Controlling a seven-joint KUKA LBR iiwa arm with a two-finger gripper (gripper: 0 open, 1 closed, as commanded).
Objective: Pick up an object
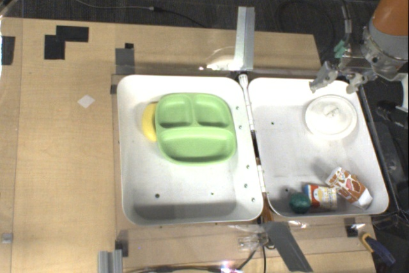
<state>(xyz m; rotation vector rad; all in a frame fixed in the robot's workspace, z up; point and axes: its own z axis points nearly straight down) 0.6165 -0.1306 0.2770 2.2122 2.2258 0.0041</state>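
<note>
A: where's my gripper (337, 76) at?
B: over the right bin's (281, 156) back edge, fingers apart, holding nothing. I see the white lid (330, 115) just below it

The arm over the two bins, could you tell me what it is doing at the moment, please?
The arm's claw hangs above the far edge of the right bin, near a white lid, holding nothing. A small carton, a bottle and a green ball lie at that bin's near edge. The left bin holds a green divided plate.
</note>
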